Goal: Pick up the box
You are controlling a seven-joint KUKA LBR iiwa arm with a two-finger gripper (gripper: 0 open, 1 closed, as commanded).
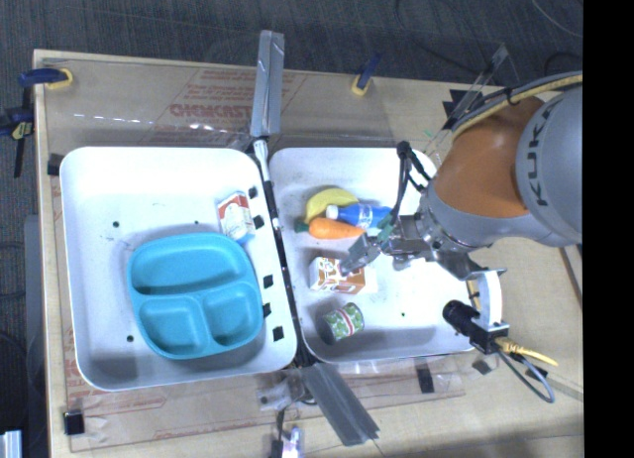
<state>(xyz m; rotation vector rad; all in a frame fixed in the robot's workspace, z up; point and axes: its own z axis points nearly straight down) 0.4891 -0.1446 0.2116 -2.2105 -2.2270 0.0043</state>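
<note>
A small brown and white box [330, 276] with a printed picture lies flat in the middle of the right bin [416, 322]. My gripper [367, 251] hangs just above and to the right of it, close over its upper right corner. I cannot tell whether it touches the box. A second small box [234, 215], red and white, lies in the left bin [89, 248] against the divider, just above the blue tray.
A blue three-part tray [193, 292] lies across the lower half of the left bin. In the right bin a banana [330, 200], a blue-capped bottle [357, 215] and a carrot [335, 230] lie behind the gripper. A green can [344, 321] lies near the front wall.
</note>
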